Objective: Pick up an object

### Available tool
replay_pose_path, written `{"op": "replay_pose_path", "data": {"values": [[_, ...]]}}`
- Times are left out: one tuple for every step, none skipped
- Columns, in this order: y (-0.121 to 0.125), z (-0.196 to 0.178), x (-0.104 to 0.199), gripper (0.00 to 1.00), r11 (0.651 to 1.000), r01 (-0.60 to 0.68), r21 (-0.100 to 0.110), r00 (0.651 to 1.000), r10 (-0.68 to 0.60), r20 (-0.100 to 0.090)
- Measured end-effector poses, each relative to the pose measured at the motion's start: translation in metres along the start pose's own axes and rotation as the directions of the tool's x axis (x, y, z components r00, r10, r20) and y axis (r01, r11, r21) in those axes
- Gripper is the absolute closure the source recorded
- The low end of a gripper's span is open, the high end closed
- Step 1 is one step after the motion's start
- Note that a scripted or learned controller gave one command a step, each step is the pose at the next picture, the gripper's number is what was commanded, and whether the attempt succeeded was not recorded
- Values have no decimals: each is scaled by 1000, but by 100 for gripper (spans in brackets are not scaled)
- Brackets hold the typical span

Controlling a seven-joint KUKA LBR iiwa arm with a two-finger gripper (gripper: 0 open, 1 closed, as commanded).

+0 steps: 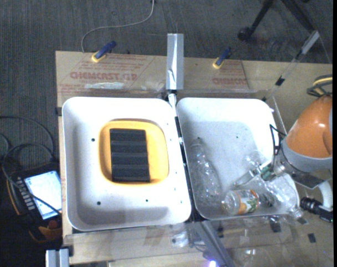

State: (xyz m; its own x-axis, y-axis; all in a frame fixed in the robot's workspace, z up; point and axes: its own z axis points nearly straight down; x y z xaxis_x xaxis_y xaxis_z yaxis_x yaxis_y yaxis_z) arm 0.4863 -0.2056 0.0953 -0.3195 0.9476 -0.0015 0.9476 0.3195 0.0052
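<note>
Tablet (39, 192) with lit screen on floor, left of counter (74, 74). Right bin (224, 121): labelled clear plastic bottle (245, 201) lying on side near front edge; second clear bottle (201, 168) lying along left wall; crumpled clear plastic (279, 191) in front right corner. Gripper (264, 171) low over right bin, just above and right of labelled bottle; jaws' state: cannot tell. Orange band of arm (313, 129) at right. Left bin (79, 149): yellow tray (160, 149) with black ridged block (128, 154), centred. Far counter edge: two blue-handled clamps (103, 50).
</note>
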Motion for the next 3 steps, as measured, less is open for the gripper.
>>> {"op": "replay_pose_path", "data": {"values": [[48, 3, -21, 0, 944, -330, -1, 944, 330, -16], [48, 3, -21, 0, 944, -330, -2, 944, 330, -16], [53, -115, -31, 0, 751, -660, 5, 751, 660, 7]]}}
